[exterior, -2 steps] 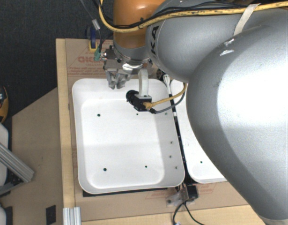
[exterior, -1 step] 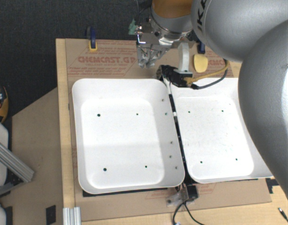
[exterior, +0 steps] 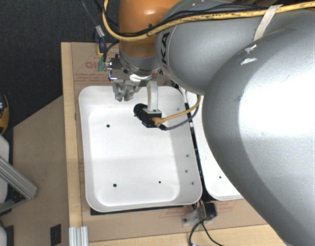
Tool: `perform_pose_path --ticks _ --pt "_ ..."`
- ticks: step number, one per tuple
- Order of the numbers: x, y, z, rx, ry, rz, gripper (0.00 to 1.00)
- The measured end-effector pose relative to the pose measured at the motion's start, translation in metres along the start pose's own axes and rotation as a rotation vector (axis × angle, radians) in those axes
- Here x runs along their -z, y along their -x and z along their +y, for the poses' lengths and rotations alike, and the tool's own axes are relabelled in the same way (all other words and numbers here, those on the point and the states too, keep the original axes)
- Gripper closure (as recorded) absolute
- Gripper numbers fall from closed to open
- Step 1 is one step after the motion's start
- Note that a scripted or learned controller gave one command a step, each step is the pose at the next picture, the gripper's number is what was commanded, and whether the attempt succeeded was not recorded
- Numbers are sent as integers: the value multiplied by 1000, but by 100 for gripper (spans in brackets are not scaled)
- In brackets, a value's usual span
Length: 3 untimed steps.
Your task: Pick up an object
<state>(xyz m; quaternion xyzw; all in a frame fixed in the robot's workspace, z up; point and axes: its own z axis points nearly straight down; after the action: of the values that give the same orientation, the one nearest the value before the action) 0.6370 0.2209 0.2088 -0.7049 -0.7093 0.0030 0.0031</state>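
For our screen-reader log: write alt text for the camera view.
A grey arm with an orange band reaches from the right, its claw hanging over the far end of the left white bin. The right bin is mostly hidden beneath the arm.

Smooth grey arm (exterior: 239, 86) with a glossy orange band (exterior: 144, 12), yellow cable (exterior: 218, 15) along it, perhaps strapped by pale tape.
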Motion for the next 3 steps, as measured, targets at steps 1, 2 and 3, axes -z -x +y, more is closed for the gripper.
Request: perform_pose_path --ticks 1,2,3 --pt "93 32 24 -9 20 2 100" --pt "39 -5 28 -3 3 -1 100" --pt "81 42 25 -11 14 0 100"
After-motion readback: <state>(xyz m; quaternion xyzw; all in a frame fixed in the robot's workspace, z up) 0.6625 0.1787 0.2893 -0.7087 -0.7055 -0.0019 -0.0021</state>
